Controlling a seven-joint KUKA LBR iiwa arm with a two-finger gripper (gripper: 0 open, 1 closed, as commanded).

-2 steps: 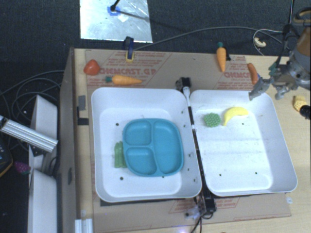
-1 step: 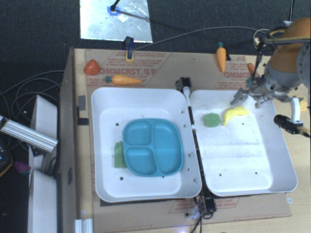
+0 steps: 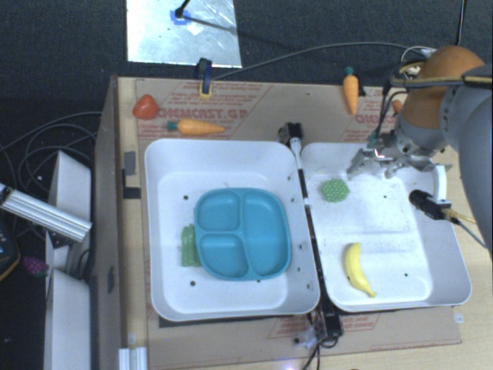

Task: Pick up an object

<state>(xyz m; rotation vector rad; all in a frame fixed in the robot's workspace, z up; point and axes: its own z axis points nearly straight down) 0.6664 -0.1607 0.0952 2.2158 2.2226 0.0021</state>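
the green round object (image 3: 334, 190) lies in the upper left of the right bin (image 3: 443, 280); a banana (image 3: 356, 268) lies below it. the gripper (image 3: 375, 164) hangs just right of the green object, fingers spread, holding nothing. the arm enters from the upper right.

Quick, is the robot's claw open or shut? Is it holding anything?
Gripper: it hangs over the far end of the right bin, beside the green ball. Open or shut cannot be told, and nothing shows between its fingers.
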